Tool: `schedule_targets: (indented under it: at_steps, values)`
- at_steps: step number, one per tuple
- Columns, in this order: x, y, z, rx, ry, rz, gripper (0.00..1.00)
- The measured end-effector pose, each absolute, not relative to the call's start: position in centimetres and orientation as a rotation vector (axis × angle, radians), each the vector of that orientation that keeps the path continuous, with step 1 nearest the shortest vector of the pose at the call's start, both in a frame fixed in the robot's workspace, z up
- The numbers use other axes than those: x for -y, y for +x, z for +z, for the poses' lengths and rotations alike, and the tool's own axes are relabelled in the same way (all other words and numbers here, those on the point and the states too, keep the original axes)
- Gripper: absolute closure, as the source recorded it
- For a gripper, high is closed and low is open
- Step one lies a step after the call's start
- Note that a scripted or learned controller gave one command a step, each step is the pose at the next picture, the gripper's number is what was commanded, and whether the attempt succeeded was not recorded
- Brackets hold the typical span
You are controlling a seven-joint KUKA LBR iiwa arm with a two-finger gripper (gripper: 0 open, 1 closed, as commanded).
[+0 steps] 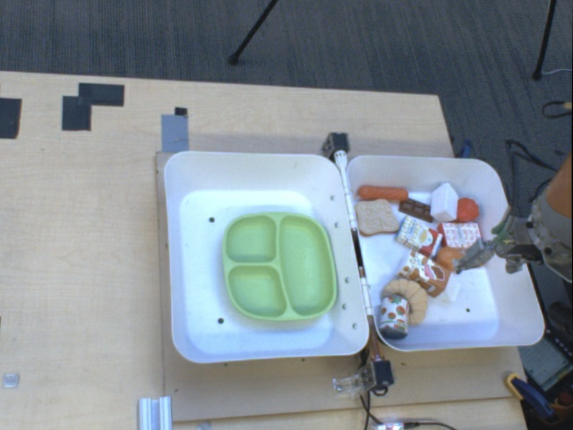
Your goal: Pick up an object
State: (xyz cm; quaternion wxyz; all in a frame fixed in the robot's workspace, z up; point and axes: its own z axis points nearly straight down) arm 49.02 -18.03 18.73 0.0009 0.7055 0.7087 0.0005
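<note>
Over the right bin (515, 316), the gripper (476, 256) reaches in from the right edge, its tip near the heap of toy food (421, 240): a slice of bread (377, 217), a carrot (385, 193), small cartons (460, 235) and a can (394, 314). Whether its fingers are parted or closed I cannot tell; they look blurred and small. Nothing seems held yet, so this is the approach. Next it must settle on one piece, likely a carton just beside the tip, and descend squarely. A green divided plate (279, 267) lies in the left bin (179, 267).
</note>
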Motion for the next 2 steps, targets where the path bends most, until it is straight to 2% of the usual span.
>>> schedule_targets:
  at_steps: [1,2]
  values:
    - [14.7,52.0,11.0,-2.209,2.204,0.025,0.00]
    - [14.5,52.4,12.4,-2.210,2.199,0.035,1.00]
